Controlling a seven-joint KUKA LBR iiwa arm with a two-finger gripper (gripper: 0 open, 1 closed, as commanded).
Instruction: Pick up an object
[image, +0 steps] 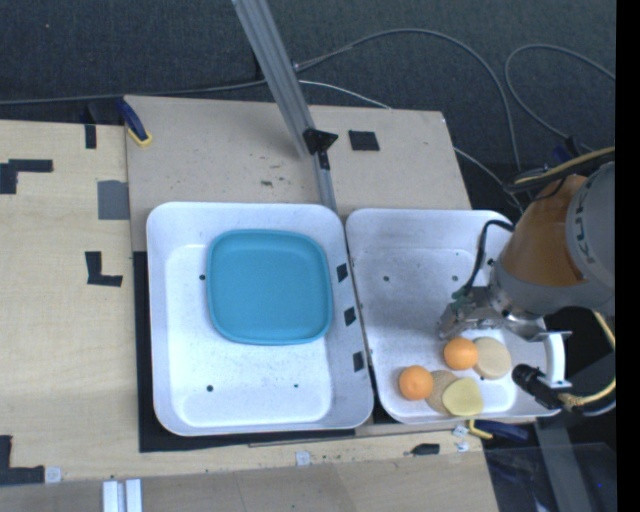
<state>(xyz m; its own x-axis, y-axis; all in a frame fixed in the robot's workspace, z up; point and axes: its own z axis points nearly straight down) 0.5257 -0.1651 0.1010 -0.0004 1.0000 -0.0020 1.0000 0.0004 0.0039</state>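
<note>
The tabletop (60, 300) is pale wood — flat, with small dark squares on it. Two shallow white bins sit side by side. The left bin (180, 400) holds a smooth blue plate (268, 286) (square with round corners). The right bin (400, 260) looks scuffed. The grey arm (560, 250) has an orange band. Its end effector (462, 318) hangs in the right bin, just above a round orange ball (461, 354) — I cannot tell if it is open or closed. Another orange ball (415, 382) and two pale round pieces (463, 397) lie near the bin's front edge.
</note>
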